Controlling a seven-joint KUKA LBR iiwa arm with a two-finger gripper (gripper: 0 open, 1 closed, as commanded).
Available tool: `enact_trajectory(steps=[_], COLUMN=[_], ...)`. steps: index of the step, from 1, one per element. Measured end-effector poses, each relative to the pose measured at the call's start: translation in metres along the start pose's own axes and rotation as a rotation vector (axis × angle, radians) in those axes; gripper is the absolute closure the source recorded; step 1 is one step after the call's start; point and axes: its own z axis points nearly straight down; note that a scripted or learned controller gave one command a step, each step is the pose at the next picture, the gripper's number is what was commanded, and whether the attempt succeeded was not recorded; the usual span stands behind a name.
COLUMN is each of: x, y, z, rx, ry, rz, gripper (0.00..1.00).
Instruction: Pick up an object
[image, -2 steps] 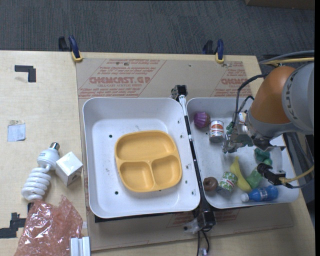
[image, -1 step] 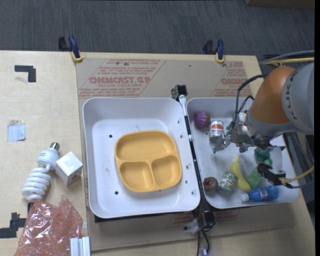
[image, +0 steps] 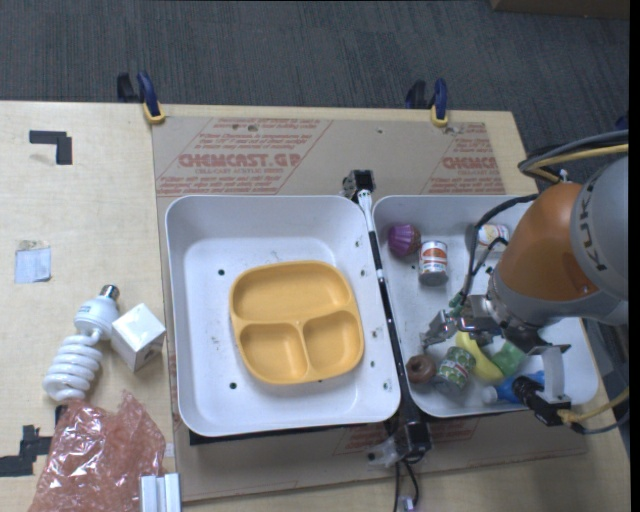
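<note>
The right bin (image: 420, 215) holds a pile of small objects. At its back lie a purple ball-like item (image: 403, 239) and a small white can with a red label (image: 433, 261). Along the front are a brown doughnut-shaped piece (image: 419, 370), a green-labelled can (image: 455, 371), a yellow banana-like piece (image: 478, 358), a green piece (image: 508, 357) and a blue piece (image: 522, 386). My gripper (image: 450, 323) hangs low over the front of this bin, just above the yellow piece and the green-labelled can. I see nothing held in it.
The left bin (image: 190, 300) carries a yellow divided plate (image: 297, 322). On the bench to the left lie a spiral light bulb (image: 80, 352), a white cube (image: 138, 336) and crumpled pink plastic (image: 95, 455). The arm's orange band (image: 545, 250) covers the right bin's right side.
</note>
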Motion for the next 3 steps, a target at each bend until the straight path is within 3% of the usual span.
enact_trajectory(steps=[1,2,3], x=[-0.001,0.068,0.122], y=[0.001,0.016,0.055], z=[-0.01,-0.1,-0.1], rx=[-0.003,-0.002,0.0], ry=[-0.001,-0.001,-0.001], rz=[0.001,-0.002,-0.003], gripper=[1.0,1.0,1.0])
